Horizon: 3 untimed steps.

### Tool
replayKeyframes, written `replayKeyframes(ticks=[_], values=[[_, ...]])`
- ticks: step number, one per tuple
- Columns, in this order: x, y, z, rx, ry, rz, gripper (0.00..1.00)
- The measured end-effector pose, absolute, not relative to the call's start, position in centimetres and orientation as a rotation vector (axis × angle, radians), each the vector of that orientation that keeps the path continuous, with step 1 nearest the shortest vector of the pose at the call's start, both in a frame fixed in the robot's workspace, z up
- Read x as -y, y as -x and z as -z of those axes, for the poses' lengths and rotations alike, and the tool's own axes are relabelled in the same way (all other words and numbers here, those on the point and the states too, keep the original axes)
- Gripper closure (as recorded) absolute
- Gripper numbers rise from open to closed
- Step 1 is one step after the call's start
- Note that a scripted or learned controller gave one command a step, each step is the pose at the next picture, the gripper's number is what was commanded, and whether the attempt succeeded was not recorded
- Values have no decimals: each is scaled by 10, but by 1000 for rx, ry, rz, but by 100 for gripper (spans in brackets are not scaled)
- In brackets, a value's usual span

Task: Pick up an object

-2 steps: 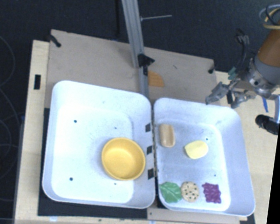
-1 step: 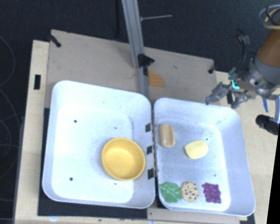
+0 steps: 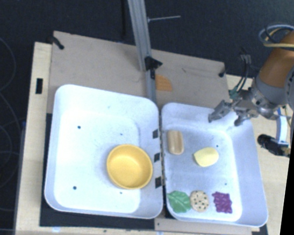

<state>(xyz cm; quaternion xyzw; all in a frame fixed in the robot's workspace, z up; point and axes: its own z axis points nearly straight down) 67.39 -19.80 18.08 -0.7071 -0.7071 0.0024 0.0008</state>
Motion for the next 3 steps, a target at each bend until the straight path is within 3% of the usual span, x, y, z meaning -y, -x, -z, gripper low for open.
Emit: replayKeyframes(ticks=[1,2,3], values=[[196,-670,-118,2220,2220,-8,0],[197,-670,-101,2223,2222,-5,0],[198,-671,-114,2229,2224,-3,100]])
